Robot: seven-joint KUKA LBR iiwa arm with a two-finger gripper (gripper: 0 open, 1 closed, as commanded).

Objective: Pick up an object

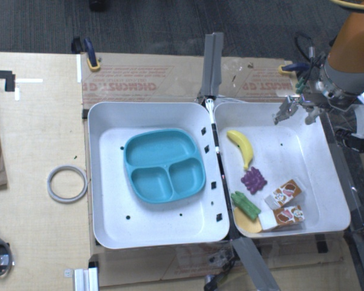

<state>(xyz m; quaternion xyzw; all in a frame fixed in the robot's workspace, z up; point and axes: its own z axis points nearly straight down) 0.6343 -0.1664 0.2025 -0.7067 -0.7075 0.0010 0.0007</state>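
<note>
Task not begun: the two-finger gripper, fingers apart and clamping nothing, hangs at the right white bin's far rim, well apart from the yellow plastic banana lying inside.

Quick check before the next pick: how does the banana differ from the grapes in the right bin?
The banana is yellow, long and curved; the grapes are a purple, knobbly, roundish cluster. The banana is the longer of the two and lies nearer the bin's far wall, while the grapes sit just below its lower tip, closer to the cartons. Both rest loose on the right bin floor, away from the tool.
</note>
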